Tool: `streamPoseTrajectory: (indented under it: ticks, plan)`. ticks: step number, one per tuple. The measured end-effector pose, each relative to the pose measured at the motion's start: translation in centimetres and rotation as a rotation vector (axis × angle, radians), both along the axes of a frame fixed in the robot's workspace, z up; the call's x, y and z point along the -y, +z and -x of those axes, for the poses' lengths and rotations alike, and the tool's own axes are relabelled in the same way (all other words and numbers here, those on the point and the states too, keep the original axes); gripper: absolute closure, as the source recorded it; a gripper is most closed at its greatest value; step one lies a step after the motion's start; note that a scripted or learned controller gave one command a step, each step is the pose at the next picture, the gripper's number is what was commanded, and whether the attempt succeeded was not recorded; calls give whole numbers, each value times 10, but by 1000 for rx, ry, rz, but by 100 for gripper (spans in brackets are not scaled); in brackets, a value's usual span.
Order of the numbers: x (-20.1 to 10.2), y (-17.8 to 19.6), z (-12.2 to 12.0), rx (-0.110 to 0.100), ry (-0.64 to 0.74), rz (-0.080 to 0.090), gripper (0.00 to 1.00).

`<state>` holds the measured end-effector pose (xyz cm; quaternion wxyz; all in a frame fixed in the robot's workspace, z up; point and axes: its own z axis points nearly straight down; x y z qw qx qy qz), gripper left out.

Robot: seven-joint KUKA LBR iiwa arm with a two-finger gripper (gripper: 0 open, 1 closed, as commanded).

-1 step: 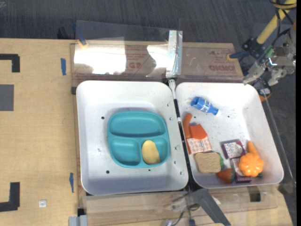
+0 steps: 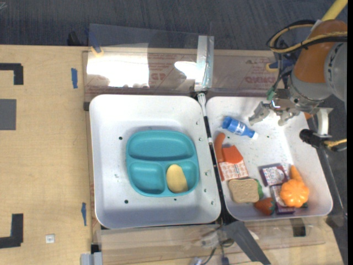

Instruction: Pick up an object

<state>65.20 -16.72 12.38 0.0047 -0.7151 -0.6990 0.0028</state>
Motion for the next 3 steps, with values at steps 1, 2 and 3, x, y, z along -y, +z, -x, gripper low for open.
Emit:
streamPoseTrajectory:
  ticks: [1,2,3]
  plan:
    - [-57,-37,-14,14,114,3,0]
    - [-58,-24,-16,20,115,4,100]
    - [-26,29,-16,19,338,5,100]
